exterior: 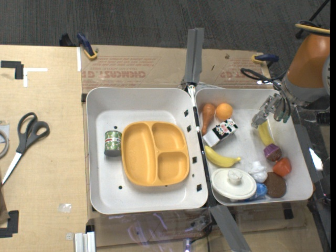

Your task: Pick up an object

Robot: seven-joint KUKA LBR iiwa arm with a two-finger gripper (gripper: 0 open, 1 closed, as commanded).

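Pincer (pixel 273 112) sits over the upper right part of the right bin (pixel 302 140), hanging off the grey arm with the orange band that comes in from the right. Whether it is open or closed I cannot tell; the metal parts blur together and nothing can be seen gripped. No target is named, so any item counts. Nearest candidate is the yellow piece (pixel 265 133), just below and slightly left of the pincer in the view, touching or nearly touching its tip; cannot tell which. Its long axis runs roughly up-down in the view, tilted a little, so a grip across its short side looks like the sensible approach. Next nearest: purple item (pixel 272 151) and red item (pixel 282 166), both further down the same side. The banana (pixel 221 157) lies well apart to the lower left, long axis near horizontal. Orange (pixel 224 111) and carrot (pixel 208 115) sit near the bin's left wall, the small carton (pixel 220 130) below them, the white lidded bowl (pixel 234 182) at the bottom. Left bin (pixel 100 193) holds 1 yellow divided plate (pixel 155 153) and 1 can (pixel 113 142), far from the pincer. Judgement: shortest move is a small drop onto the yellow piece.
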